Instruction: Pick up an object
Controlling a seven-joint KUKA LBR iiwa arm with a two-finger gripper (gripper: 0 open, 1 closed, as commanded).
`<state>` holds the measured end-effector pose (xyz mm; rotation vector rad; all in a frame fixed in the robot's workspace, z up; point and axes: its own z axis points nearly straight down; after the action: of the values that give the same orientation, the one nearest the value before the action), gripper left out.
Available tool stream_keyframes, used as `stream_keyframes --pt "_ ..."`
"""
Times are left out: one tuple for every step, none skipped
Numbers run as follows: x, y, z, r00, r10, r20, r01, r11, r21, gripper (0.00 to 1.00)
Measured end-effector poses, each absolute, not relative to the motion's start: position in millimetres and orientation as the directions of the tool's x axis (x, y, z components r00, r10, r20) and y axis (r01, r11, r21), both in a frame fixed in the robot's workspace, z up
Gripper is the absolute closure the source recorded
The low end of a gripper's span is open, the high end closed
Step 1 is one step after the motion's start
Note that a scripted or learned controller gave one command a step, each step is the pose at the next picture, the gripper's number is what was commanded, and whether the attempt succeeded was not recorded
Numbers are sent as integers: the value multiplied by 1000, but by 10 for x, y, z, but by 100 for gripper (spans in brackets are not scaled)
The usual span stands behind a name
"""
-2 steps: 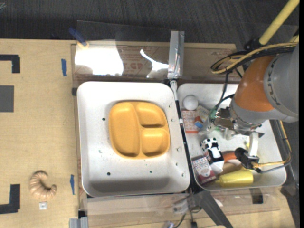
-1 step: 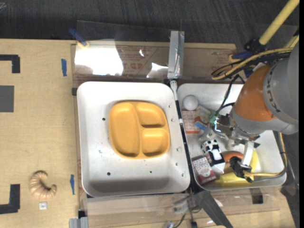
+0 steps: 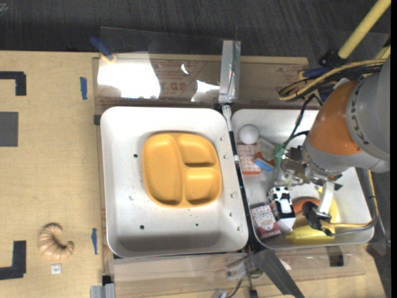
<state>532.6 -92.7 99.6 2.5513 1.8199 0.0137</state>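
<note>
Arm [image 3: 347, 126] reaches in from the right, low over the right bin [image 3: 366, 191]. Gripper [image 3: 302, 190] sits down among the clutter there; cannot tell whether anything is caught.

Step, as I judge it: descent or grasp attempt in the right bin. Next move calls for a straight lift and a check that something comes up with it.

Candidate things around the gripper: white ball [image 3: 249, 133] at the far left, red packet [image 3: 265, 220] near left, yellow piece [image 3: 310, 233] at the near edge. Left bin [image 3: 124, 135] holds an orange divided tray [image 3: 182, 168].
</note>
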Motion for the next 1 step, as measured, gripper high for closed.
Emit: stream_keyframes --pt "5128 -544 1849 48 999 1 999 -48 2 100"
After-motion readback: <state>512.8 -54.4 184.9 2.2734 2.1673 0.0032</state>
